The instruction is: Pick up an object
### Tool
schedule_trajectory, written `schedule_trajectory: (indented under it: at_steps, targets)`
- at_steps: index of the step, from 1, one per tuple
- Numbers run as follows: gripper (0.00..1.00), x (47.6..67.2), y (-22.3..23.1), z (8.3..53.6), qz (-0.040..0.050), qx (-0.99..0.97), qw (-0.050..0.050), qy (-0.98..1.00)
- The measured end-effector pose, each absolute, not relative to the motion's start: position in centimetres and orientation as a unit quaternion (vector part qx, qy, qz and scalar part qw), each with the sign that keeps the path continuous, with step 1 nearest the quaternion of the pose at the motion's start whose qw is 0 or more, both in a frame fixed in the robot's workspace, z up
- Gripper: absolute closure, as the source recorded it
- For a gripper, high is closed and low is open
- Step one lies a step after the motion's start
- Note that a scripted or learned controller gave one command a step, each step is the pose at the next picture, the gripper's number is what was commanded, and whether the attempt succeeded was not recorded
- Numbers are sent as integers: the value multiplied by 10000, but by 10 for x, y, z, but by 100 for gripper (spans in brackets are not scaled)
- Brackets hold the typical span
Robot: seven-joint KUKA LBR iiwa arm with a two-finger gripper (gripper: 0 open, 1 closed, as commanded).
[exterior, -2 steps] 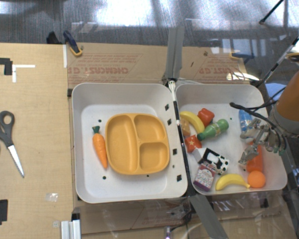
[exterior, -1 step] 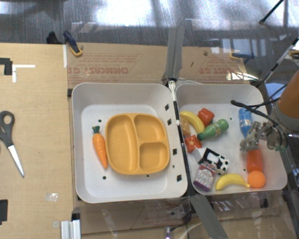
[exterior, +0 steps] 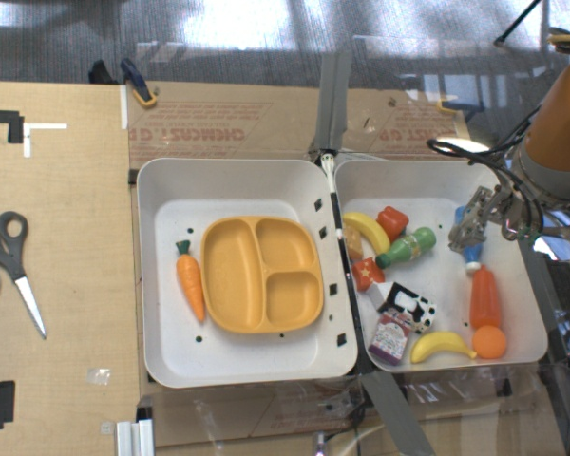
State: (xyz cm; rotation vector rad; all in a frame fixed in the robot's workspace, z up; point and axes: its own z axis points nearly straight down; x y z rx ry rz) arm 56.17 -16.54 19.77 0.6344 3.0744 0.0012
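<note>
A: What lies along the bottom of the frame?
B: In the right white bin [exterior: 513, 190], a yellow plastic banana [exterior: 443, 347], an orange ball [exterior: 490, 342] and a purple packet [exterior: 390, 338]. In the left white bin [exterior: 157, 283], a yellow divided plastic tray [exterior: 262, 274] with an orange toy carrot [exterior: 190, 281] beside it.
A: Further up?
B: An orange bottle [exterior: 484, 295], a green bottle [exterior: 408, 248], a second banana [exterior: 367, 230].
A: And the pincer?
B: The pincer [exterior: 469, 226] hangs over the right bin's upper right, above a small blue item [exterior: 470, 248]; its grip I cannot tell.
A: On the surface?
B: Grey-handled scissors [exterior: 14, 262], far left.
</note>
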Motion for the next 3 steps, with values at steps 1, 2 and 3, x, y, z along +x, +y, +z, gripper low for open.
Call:
schedule_trajectory:
  at_steps: [1,2,3]
  targets:
    - [100,607,-120,126,1,3201,11,9474]
    - [100,606,-202,181,-5,2289,30,9734]
    - [100,538,-142,92,3,3176,5,9482]
